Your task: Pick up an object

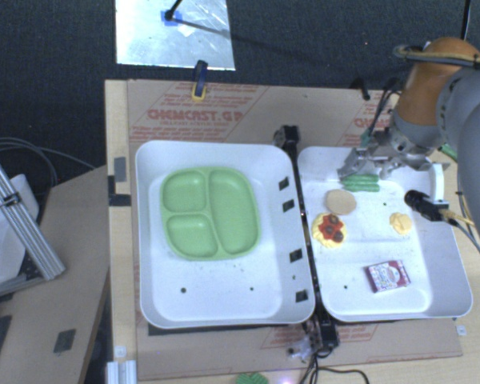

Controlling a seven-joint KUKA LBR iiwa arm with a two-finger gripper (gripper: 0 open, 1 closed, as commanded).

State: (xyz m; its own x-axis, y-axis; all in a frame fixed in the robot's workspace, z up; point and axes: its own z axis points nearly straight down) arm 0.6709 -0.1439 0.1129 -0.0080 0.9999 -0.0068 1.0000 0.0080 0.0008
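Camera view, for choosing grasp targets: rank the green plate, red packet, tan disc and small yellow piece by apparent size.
1. green plate
2. red packet and tan disc, too alike to rank
3. small yellow piece

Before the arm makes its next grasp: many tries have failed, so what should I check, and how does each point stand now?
1. Gripper near a target: ok. The gripper is at the far side of the right bin, right by the green pod.
2. Pod already gripped: cannot tell, because the contact is hidden.
3. Room around the pod: not ok. The tan round piece lies close beside it.
4. Room from the bin wall: not ok. The pod lies near the far wall.
5. Other things out of the way: ok. The yellow-and-red piece, small yellow piece and red packet lie apart from the pod.
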